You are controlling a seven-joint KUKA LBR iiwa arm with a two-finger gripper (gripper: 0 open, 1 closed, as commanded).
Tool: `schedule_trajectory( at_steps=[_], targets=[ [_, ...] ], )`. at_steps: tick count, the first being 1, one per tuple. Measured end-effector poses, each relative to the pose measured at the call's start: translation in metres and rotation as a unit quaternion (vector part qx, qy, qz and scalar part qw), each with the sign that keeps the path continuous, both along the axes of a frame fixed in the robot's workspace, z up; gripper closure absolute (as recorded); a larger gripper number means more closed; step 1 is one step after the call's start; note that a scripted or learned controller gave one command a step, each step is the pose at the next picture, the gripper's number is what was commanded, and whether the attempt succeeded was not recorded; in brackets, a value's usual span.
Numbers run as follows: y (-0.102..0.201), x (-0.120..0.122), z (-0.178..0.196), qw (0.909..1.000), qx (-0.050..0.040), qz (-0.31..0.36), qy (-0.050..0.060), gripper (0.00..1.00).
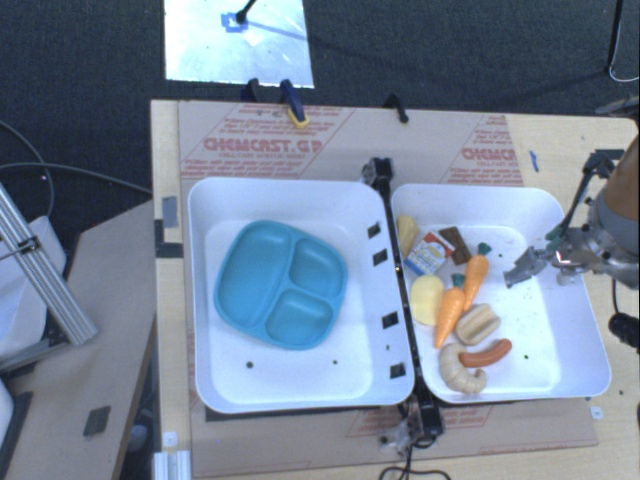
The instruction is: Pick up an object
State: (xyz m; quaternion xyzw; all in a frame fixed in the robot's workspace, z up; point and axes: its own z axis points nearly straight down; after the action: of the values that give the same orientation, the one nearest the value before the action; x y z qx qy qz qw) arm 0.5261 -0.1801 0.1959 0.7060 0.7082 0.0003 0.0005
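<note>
So the claw (pixel 528 266) is hanging over the right bin (pixel 575 368), out toward its right side, with nothing between its fingers. I honestly can't tell whether they're spread or pinched; it's a small grey blur from up here. The stuff to grab is all piled along the left edge of that bin: two carrots (pixel 460 293), a sausage (pixel 485 352), a bread roll (pixel 477 322), a yellow lump (pixel 427 299), a pale shrimp-looking thing (pixel 458 370) and a little packet (pixel 427 253). The left bin just has a blue divided plate (pixel 282 283) sitting in it.

What could go wrong: the toys are touching and overlapping, so my guess is a descent could land on two at once or nudge one aside and come up with nothing. Round, slick shapes like the sausage could also squirt out.

Hard to make out: the dark bit by the packet, and most of the arm, which is cut off at the right.
</note>
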Motion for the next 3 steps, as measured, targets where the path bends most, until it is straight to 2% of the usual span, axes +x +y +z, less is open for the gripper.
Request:
schedule_trajectory(
  at_steps=[1,2,3],
  targets=[
    [0.061,0.036,-0.117,1.0,0.0007,0.004,0.0,0.0],
    [0.057,0.036,-0.101,1.0,0.0,0.0,-0.001,1.0],
    [0.126,0.012,-0.007,1.0,0.0011,0.003,-0.002,1.0]
  ],
)
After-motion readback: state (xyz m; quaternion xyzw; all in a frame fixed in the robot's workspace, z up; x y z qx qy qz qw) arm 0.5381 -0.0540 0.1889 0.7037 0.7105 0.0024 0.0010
